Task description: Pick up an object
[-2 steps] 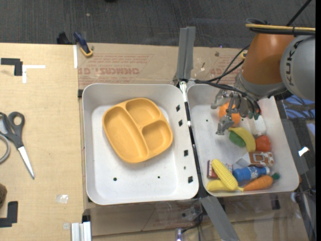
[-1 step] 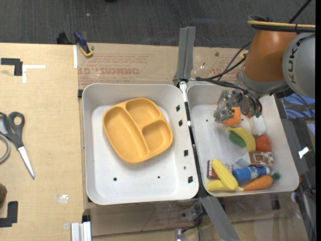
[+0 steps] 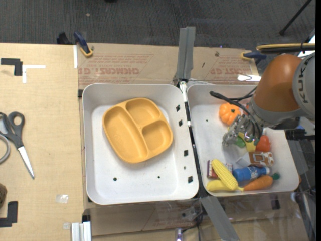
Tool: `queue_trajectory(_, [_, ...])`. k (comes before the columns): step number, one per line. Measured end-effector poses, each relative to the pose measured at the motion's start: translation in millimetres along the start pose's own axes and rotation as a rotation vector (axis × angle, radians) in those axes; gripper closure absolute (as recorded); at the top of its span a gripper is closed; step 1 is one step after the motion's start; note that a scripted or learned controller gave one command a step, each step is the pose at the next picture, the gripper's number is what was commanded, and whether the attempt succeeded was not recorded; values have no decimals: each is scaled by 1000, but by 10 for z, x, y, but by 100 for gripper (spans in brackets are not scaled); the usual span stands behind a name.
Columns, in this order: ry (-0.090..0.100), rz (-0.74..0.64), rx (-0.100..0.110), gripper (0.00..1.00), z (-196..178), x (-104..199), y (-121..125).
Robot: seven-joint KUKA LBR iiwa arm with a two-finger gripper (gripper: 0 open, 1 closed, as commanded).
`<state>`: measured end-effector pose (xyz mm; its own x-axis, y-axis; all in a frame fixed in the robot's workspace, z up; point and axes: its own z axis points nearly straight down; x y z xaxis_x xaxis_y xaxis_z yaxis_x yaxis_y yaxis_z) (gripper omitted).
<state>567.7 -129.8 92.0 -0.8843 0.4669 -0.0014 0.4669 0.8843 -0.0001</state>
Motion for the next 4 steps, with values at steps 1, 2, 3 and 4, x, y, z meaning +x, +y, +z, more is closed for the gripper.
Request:
queue_trajectory(1, [-4, 239, -1, 100, -13, -517, 478])
queue_trajectory(2, [-2, 323, 0, 100, -1094, -318, 996])
queue_trajectory(3, [1, 367, 1, 100, -996, 340, 1413])
queue_trajectory(4, [-2, 108, 0, 100, -1000, -46, 905])
